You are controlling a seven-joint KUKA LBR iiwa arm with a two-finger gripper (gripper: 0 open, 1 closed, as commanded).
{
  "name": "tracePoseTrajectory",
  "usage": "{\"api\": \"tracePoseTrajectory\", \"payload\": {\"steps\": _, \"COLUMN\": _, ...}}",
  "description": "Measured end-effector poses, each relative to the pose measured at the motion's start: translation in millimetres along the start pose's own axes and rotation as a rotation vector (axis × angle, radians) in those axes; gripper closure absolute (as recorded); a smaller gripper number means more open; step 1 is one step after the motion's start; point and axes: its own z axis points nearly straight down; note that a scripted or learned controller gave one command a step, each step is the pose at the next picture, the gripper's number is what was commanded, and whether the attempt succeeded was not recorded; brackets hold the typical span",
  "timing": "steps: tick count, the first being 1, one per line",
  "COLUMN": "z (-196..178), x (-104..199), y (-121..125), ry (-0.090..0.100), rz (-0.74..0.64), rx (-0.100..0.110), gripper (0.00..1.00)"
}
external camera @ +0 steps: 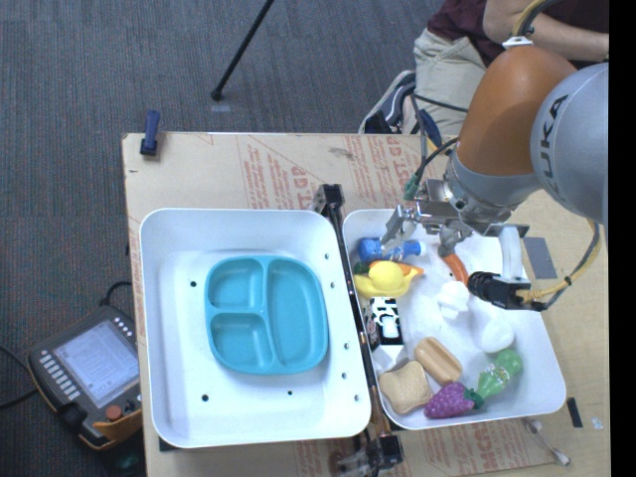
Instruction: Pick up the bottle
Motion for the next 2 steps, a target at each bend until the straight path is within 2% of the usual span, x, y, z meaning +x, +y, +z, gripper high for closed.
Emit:
{"api": "tracePoseTrajectory", "payload": {"steps": 1, "z": -10, "x": -1, "y": 0, "ry": 0.0, "rz": 0.002, "rx": 0.001, "gripper": 1.0}}
{"api": "tracePoseTrajectory", "payload": {"steps": 2, "z": -57, "x": 64, "y": -56, "ry": -0.001, "rz": 0.177, "rx": -0.002, "gripper": 1.0}}
